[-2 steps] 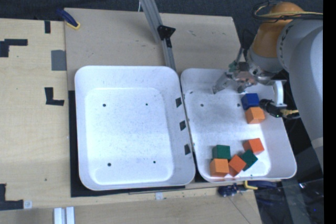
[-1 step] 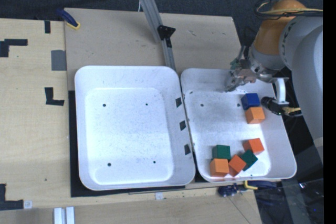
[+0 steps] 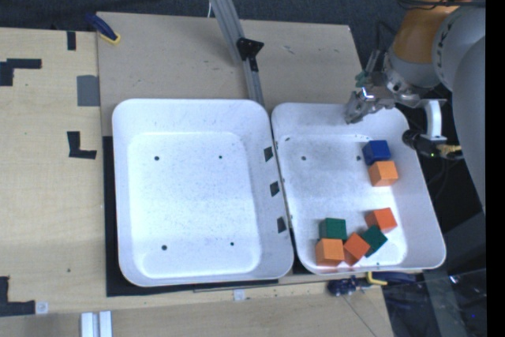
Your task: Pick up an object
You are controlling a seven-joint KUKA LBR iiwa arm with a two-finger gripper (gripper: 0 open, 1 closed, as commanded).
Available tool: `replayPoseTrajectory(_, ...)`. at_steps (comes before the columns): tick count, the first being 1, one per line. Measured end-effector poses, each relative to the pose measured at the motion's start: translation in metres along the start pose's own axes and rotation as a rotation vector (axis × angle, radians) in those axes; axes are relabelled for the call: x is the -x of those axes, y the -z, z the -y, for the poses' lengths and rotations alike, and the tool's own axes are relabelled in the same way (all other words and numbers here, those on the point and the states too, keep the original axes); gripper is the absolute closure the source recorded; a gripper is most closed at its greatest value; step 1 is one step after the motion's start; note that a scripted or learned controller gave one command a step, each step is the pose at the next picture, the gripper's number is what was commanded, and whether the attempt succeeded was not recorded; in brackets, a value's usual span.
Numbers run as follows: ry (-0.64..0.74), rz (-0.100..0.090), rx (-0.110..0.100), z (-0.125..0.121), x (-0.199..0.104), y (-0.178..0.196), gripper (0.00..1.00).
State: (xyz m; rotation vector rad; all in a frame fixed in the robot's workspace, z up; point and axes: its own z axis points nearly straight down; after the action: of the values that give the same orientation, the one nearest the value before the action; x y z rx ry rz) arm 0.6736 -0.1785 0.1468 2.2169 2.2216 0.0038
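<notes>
Your bench is a tan board that carries two shallow white bins side by side, touching along their inner rims. The left bin is the larger item. The right bin holds every block you have to pick from. The grey arm, with its orange band, enters over the far right corner of the right bin. A slanted metal rail crosses the bench's far edge and ends at a black clamp just beyond the bins. The gripper hangs over the right bin's far edge, near its right corner, well apart from the blocks; it is small and dark against the bin, and you cannot tell from here whether it stands apart or together, though no block shows at its tip. Blocks, all in the right bin: a blue block by the right rim, touching an orange block on its near side; near the near right corner, a second orange block, a green block, a tilted orange block, another green block and a last orange block, clustered and mostly touching.
</notes>
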Motion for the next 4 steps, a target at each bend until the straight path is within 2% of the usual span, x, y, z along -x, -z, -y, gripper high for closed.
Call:
replayPoseTrajectory(2,0.001,0.001,0.001,-0.003,0.005,0.092,1.00)
replayPoseTrajectory(4,0.005,-0.002,-0.006,0.011,-0.100,0.082,1.00)
